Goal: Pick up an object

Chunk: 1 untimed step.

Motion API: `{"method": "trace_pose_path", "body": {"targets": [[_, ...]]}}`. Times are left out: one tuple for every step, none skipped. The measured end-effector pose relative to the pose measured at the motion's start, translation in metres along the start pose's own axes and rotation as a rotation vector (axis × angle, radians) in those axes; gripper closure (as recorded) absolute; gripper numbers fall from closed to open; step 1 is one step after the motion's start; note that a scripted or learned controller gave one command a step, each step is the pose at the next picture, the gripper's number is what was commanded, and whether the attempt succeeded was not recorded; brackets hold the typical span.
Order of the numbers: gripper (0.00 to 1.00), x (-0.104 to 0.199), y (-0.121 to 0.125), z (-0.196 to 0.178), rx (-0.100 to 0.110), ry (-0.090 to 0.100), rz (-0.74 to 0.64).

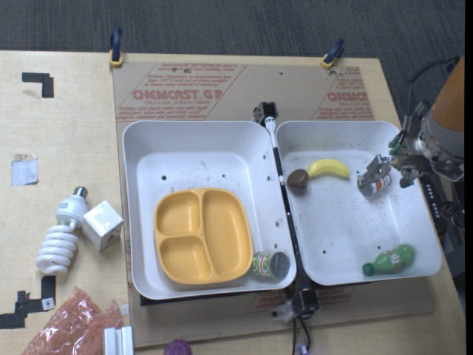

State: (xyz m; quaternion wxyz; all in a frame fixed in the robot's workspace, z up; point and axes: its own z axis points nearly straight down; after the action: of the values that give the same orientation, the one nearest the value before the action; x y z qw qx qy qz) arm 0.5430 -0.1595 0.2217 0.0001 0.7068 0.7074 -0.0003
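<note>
In the right bin (414, 268) a yellow banana (329, 169) lies near the back, with a brown round object (298, 179) just left of it. A green bottle (389, 259) lies on its side at the front right. My gripper (372, 179) hangs low over the right bin's right half, just right of the banana's tip and apart from it. A small silvery and reddish patch shows at its tip; I cannot make out whether that is a held thing. The left bin (140, 198) holds a yellow divided plate (202, 235) and a small can (270, 265) at its front right corner.
The grey arm with its orange band (451, 102) reaches in from the right over the right bin's edge. Outside the bins, on the left of the bench, lie a spiral light bulb (59, 235), a white cube (103, 224) and a red mesh bag (70, 324).
</note>
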Motion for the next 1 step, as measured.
{"method": "trace_pose_path", "body": {"targets": [[0.00,-0.0203,-0.0095,0.1295,0.000,0.000,0.002]]}}
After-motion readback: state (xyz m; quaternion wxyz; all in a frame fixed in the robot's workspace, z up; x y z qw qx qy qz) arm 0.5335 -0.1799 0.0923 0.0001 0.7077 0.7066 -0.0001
